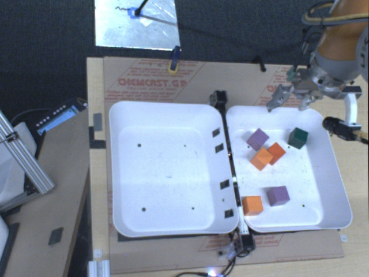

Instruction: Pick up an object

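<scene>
The gripper (293, 98) is hovering at the upper right of the frame, over the far rim of the right shallow white plastic bin (331, 209), its two fingers spread apart and gripping nothing. Inside that bin are lying a dark green cube (298, 137), a purple cube (258, 138), two orange cubes touching each other (268, 155), another orange cube (252, 205) and a second purple cube (278, 195). The left white bin (124, 172) is sitting beside it on the counter (57, 172).

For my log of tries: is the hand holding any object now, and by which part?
Nothing is held. The hand is open above the far rim of the right shallow white bin, apart from the blocks.
</scene>
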You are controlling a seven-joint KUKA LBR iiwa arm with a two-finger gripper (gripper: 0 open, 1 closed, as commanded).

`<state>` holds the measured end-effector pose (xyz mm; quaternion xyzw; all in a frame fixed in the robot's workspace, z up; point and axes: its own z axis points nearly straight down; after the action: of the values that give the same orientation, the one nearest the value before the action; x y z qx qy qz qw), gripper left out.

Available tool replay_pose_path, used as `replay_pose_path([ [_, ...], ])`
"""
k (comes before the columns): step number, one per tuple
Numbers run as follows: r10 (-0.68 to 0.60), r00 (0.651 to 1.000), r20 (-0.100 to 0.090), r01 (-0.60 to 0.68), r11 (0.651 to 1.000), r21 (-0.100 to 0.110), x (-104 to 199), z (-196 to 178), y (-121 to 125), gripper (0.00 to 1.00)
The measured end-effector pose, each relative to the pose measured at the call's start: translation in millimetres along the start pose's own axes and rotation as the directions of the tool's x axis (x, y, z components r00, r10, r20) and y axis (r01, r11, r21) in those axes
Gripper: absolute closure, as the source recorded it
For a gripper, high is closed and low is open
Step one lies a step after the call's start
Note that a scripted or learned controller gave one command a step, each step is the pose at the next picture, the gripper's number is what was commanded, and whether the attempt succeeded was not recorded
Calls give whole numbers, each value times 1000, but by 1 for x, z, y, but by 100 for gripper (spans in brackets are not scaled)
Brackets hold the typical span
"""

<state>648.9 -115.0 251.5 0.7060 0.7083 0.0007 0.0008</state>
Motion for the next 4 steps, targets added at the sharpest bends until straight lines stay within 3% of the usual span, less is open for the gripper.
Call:
replay_pose_path([
  [1,4,1000,1,-4,1000,6,-45,174,18,0],
  [2,0,1000,-3,0,1000,6,11,167,-49,0],
  [3,2,1000,1,-2,1000,-3,8,156,-45,100],
  [4,-2,1000,1,2,1000,-3,0,167,-12,100],
])
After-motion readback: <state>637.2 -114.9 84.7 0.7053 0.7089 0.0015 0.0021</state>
